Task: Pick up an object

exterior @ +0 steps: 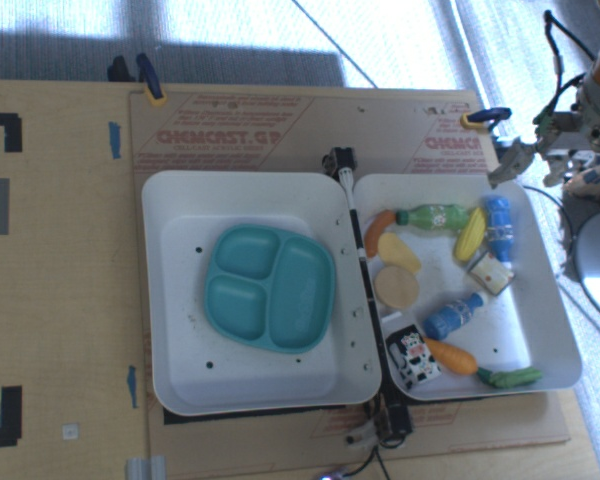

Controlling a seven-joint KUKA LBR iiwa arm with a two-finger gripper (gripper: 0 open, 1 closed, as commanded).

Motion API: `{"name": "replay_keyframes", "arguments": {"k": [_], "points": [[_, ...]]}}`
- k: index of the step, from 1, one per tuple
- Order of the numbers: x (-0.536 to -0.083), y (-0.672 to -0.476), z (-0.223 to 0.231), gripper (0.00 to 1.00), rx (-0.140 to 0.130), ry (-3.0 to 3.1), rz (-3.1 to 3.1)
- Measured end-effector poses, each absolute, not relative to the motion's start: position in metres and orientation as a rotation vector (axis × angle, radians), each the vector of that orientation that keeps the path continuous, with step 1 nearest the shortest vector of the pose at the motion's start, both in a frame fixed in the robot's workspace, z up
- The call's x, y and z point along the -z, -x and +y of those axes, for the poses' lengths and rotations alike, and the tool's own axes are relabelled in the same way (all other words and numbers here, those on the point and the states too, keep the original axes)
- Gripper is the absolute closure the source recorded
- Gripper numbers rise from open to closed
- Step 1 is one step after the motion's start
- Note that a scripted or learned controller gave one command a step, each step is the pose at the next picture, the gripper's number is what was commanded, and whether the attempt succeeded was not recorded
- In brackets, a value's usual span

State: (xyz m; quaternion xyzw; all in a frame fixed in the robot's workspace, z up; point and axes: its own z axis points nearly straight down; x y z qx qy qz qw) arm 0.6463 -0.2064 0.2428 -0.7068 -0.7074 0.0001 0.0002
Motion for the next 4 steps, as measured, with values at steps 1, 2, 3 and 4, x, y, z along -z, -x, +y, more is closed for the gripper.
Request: {"name": "replay_keyframes", "arguments": {"k": [1, 2, 3, 4], "points": [[-0.136, -0.638, -0.178, 0.00, -0.003, 2.199, -2.236], [-0.085, -0.638, -0.200, 0.00, 0.006, 2.055, -2.371], [-0.096, -0.638, -0.201, 1.00, 0.002, 2.059, -2.375], [-0.249, -0.540, -0.168, 1.00, 0.003, 2.039, -2.396]]}}
